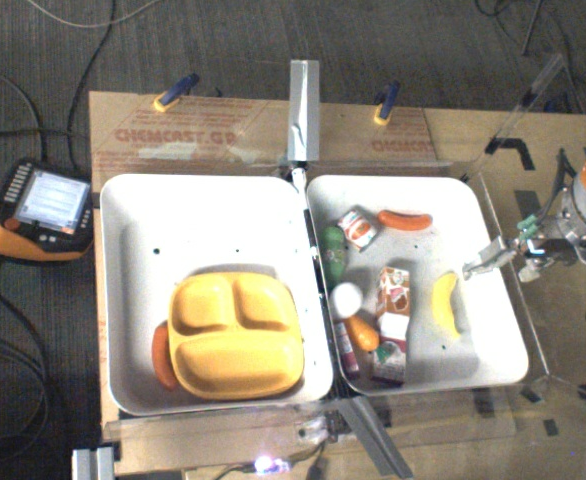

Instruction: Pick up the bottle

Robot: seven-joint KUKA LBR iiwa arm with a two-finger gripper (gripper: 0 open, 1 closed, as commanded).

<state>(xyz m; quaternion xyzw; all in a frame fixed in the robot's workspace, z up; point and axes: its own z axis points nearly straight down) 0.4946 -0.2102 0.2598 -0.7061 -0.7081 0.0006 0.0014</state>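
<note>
The bottle [344, 346] lies along the left wall of the right bin [493, 363], near its front, dark reddish, label too blurry to read. An orange carrot-like piece [364, 334] and a white egg [346, 297] sit right beside it. The gripper [493, 258] hovers over the bin's right edge near the banana [445, 304]; can't tell its jaws. The board behind reads "CHEMCAST GP" [173, 135], reversed.

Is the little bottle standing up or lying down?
Lying down. The small dark red bottle lies flat along the right white bin's left wall, beside the orange carrot.
</note>
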